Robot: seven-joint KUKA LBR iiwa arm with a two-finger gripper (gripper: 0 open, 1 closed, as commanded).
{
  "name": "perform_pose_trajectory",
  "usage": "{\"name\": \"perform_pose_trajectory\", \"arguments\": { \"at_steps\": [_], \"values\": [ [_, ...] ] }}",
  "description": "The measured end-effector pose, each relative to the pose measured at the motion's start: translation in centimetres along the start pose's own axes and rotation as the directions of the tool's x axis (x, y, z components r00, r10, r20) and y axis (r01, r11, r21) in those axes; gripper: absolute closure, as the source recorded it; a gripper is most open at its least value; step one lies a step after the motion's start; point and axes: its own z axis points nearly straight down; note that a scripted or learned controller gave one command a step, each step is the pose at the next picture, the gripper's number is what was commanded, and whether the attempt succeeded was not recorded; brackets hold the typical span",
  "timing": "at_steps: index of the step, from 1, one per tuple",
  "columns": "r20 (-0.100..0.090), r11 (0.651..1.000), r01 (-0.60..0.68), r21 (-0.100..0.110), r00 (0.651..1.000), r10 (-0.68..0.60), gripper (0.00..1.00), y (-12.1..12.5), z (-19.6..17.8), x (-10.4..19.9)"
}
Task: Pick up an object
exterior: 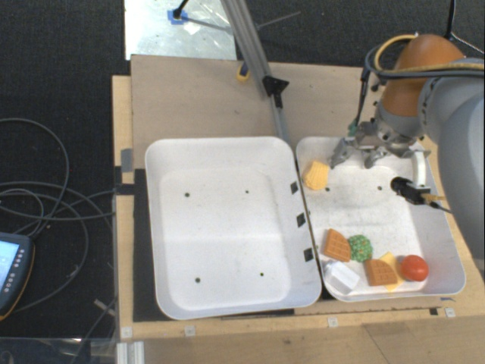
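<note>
tool (356, 156) over right bin (447, 256), no legible writing

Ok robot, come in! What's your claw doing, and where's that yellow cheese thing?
Gripper over right bin, holding nothing. Yellow piece lies just beside it. Path clear.

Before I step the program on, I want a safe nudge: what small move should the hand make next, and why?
Probably shift the hand toward the yellow block and lower it. The block lies alone in the right bin, just beside the hand, apart from the clustered toys.
</note>
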Motion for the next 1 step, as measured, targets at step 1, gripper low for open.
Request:
{"name": "perform_pose_trajectory", "arguments": {
  "at_steps": [1],
  "values": [
    [0.001,1.0,0.003,-0.005,1.0,-0.003,1.0,0.16,-1.37,-0.02]
  ]
}}
